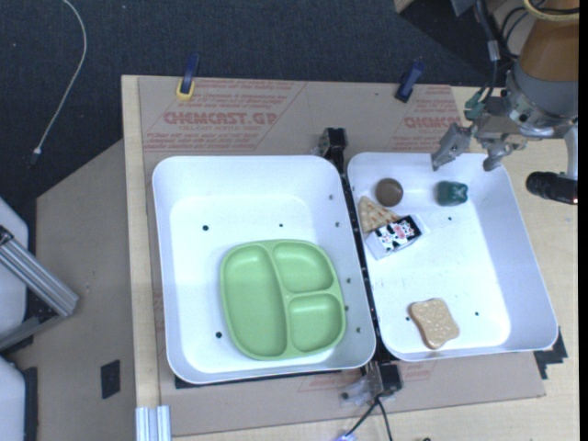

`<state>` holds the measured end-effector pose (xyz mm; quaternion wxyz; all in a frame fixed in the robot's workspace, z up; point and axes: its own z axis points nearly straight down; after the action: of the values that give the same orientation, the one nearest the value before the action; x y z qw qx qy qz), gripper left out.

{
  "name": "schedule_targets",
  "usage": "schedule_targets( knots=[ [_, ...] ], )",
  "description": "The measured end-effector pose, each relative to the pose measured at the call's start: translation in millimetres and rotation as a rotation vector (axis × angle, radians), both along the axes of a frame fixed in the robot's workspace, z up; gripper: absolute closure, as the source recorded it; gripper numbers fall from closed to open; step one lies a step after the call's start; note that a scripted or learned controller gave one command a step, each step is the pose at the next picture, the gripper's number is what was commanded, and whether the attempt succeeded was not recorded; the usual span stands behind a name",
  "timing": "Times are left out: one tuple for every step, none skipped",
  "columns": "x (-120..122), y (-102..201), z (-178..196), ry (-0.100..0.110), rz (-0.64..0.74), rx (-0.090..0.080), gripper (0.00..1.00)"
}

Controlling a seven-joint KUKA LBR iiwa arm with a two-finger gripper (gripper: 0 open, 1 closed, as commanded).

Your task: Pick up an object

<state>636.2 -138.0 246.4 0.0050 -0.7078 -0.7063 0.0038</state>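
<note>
Two bins; pincer (471, 157) open, empty, above teal obj (451, 192).

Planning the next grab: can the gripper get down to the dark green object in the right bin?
Probably yes. The gripper hangs open just above the dark green object, which lies apart from the other items, though near the right bin's back wall.
</note>
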Motion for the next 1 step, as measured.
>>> schedule_targets(
  knots=[
    [2.2, 0.2, 6.5, -0.012, 0.002, -0.002, 0.0]
  ],
)
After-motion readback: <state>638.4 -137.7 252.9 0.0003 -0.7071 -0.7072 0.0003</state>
